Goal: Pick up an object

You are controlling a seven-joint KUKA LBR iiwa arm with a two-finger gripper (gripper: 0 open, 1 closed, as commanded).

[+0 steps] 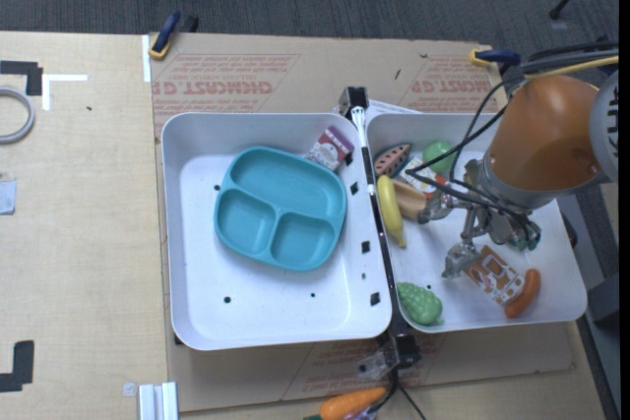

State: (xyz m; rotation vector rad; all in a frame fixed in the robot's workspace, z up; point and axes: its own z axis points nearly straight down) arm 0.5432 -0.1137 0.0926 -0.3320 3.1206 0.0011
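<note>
The arm [546, 138] reaches in from the right over the right bin [561, 310], its orange band sitting above the wrist, and the gripper [460, 251] hangs low over the bin's middle. Whether the gripper is open or shut cannot be told from this angle, and nothing can be seen held in it. Just beside it, toward the bin's near right corner, lies a packet [495, 274], flat and tilted, white with orange-brown print. A sausage [523, 294], orange-red and rounded, lies touching the packet's right end, close to the bin's front wall. A banana [391, 209], yellow and slightly curved, lies along the bin's left wall, with a hot dog bun [414, 206] just beside it on the right. Behind these rests a dark oval toy with red marks [393, 158], and near it a light green ball [437, 155], partly hidden by black cables. A bumpy green toy [420, 304] sits in the near left corner of the same bin. The left bin [197, 310] holds a teal tray [281, 209] with three compartments, lying flat, and a small crumpled wrapper [330, 149] at its far right corner. A carrot [352, 402] lies on the cardboard in front of the bins.
</note>
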